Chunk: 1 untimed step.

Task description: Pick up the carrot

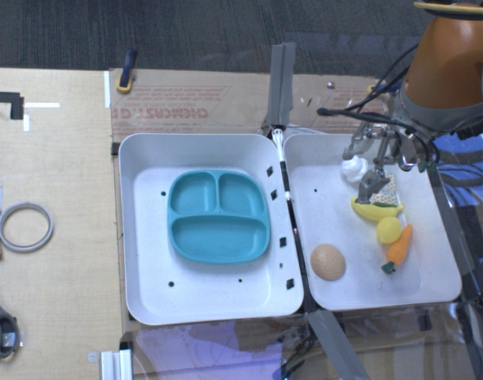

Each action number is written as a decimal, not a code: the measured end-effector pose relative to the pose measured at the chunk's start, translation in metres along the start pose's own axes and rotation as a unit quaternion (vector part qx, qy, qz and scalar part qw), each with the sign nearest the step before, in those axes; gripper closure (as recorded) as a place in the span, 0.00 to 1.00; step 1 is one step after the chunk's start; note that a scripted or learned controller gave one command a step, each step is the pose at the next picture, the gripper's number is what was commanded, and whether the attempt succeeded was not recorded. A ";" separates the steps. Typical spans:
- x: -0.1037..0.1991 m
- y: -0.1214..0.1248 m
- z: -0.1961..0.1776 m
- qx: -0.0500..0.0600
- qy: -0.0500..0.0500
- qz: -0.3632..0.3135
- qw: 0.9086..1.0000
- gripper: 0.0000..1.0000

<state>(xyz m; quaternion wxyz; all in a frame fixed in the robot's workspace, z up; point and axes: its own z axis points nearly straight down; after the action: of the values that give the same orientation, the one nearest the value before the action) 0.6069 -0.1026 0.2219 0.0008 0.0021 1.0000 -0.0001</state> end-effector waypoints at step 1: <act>0.078 -0.048 0.130 0.000 0.001 -0.004 1.000 0.00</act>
<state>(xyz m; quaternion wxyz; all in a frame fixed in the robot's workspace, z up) 0.5292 -0.1507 0.0916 0.0002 -0.0015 1.0000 -0.0002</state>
